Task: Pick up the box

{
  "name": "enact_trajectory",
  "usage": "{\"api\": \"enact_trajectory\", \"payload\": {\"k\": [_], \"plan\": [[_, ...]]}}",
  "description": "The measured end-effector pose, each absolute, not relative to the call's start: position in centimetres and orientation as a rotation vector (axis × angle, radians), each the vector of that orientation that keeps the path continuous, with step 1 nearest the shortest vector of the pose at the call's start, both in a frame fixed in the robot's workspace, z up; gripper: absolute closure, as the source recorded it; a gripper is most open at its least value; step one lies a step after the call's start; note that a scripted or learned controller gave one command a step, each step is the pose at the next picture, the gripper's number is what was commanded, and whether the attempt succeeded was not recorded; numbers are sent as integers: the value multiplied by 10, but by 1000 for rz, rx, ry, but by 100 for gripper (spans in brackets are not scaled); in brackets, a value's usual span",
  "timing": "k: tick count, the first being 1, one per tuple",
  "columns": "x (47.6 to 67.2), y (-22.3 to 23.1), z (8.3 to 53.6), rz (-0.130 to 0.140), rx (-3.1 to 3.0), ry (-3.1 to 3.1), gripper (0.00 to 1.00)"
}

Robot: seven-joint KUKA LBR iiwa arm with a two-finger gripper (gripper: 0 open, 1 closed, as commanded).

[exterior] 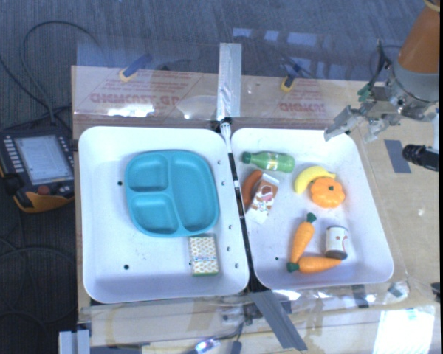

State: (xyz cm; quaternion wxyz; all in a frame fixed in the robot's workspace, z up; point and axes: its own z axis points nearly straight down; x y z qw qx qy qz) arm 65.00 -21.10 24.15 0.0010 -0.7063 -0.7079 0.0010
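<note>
The box is small, with a pale green-and-white pattern. It lies flat near the front edge of the left bin, just below the blue divided plate. My gripper hovers over the far right corner of the right bin, a long way from the box. Its two fingers are spread open with nothing between them.
The right bin holds a green bottle, a banana, an orange, two carrots, a small can, a white-and-red packet and a sausage. A controller pendant lies left of the bench.
</note>
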Motion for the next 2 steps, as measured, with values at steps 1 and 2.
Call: {"api": "enact_trajectory", "payload": {"k": [1,2], "plan": [[650,-211,250,8,-2216,-2224,100],[662,-224,314,7,-2451,-1968,100]]}}
